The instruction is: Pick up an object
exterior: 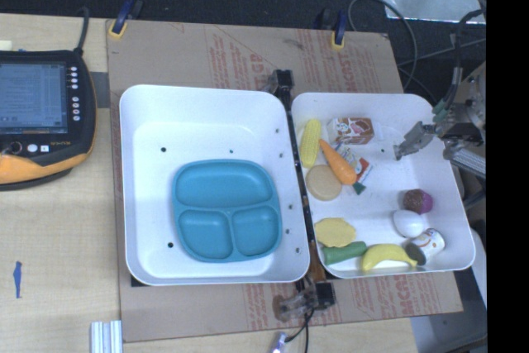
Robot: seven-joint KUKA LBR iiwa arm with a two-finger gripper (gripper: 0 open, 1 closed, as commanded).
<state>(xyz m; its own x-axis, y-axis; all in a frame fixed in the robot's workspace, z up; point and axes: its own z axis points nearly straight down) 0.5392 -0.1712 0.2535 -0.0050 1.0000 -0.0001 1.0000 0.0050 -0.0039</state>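
gripper (411,144) over right bin's (388,105) far-right side, can't tell finger state; nearest target purple ball (417,200) sits just below it toward the camera

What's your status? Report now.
Gripper over right bin, holding nothing visible. Toy foods untouched: carrot, banana, purple ball. Nothing in the way.

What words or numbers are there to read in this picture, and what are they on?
None can be read.
Brown board under the bins: red printed lettering, too faint and blurred.
Packet in the right bin: red and white label, too small.
Tablet screen: lines of text, too small.
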